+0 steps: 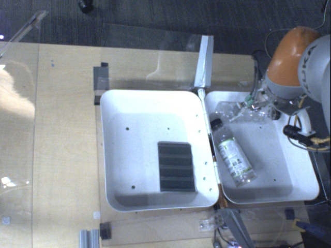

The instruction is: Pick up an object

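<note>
Landmark: the divider [209, 138] where the two bins met on the table [57, 154].
Left bin [119, 138]: lay left of the divider.
Ribbed block [176, 166]: lay in the left bin, toward its near side, close to the divider.
Right bin [289, 174]: lay right of the divider.
Bottle [234, 156]: lay on its side in the right bin, just right of the divider, cap end toward the far side.
Hand [254, 105]: stood over the right bin's far edge, behind the bottle.
</note>
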`<state>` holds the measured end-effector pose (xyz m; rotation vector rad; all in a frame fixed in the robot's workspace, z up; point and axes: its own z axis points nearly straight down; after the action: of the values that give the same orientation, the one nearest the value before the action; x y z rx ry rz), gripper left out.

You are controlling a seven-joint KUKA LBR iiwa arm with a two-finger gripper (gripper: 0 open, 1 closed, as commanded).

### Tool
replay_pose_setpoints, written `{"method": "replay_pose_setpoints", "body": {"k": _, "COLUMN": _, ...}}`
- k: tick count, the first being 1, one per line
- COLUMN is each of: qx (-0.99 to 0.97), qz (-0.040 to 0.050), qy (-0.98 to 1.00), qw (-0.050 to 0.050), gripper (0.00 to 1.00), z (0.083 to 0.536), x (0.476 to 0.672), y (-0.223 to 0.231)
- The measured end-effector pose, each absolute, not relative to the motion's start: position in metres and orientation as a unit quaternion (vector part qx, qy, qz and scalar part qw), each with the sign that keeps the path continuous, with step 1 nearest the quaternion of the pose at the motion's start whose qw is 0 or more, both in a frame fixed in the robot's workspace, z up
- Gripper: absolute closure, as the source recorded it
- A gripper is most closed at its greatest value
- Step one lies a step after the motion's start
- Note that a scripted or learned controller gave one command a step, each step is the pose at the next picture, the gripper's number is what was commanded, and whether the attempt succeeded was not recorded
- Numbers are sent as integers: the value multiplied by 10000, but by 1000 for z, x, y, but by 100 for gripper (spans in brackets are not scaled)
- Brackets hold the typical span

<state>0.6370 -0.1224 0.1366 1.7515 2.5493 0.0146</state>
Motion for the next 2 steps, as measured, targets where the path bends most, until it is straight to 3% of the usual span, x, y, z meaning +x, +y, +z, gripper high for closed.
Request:
{"method": "replay_pose_setpoints", "body": {"k": 1, "qx": 4997, "qz": 48, "qy": 8656, "qw": 320, "gripper": 0, "z": 133, "x": 630, "y": -127}}
{"method": "replay_pose_setpoints", "body": {"k": 2, "qx": 5125, "qz": -15, "qy": 8586, "qw": 133, "gripper": 0, "z": 131, "x": 650, "y": -131}}
